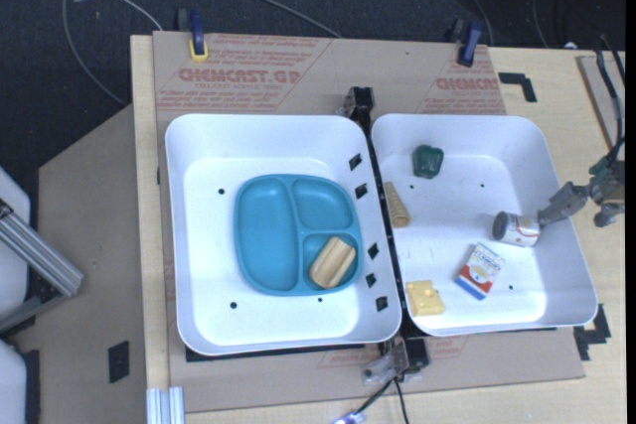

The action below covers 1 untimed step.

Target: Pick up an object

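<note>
Camera view. Right white plastic bin point(556, 303) holds five items: a small white-and-grey cylindrical can point(516, 229) lying on its side toward the right wall, a flat red, white and blue carton point(479, 271) just near-left of it, a yellow block point(424, 297) at the near-left corner, a tan ridged cone point(397, 205) against the left wall, and a dark green lump point(428, 161) toward the far side.

Gripper point(557, 207) enters low over the right rim, grey tip angled down toward the can's right end, touching or just beside it. Fingers: spread cannot be told from here; nothing visibly between them.

Likely target is the can. Judged light, rigid, smooth-walled; lying down, it may roll or skid if pushed. Best hold looks to be across the round body at mid-length.

Left white bin point(189, 213) carries a blue divided plate point(268, 233) with a tan bread-like piece point(333, 262) in its near-right compartment.
</note>
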Tool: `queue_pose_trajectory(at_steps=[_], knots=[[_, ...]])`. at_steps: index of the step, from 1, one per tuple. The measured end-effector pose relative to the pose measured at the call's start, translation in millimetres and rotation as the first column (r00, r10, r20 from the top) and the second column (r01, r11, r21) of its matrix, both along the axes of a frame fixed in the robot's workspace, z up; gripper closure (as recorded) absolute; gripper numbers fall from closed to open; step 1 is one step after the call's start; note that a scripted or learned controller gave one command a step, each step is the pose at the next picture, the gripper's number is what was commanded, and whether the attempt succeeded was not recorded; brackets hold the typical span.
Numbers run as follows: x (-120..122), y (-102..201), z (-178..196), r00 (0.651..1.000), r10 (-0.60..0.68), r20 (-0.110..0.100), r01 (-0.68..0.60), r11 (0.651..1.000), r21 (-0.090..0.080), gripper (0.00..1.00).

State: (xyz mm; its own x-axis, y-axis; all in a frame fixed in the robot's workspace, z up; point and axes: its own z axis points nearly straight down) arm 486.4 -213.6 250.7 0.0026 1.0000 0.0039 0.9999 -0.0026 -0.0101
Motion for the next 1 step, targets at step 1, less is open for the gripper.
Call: queue_pose_trajectory(at_steps=[1], knots=[[2.2, 0.2, 4.5, 1.0, 0.003, 0.009, -0.003, 1.0, -0.003, 0.0]])
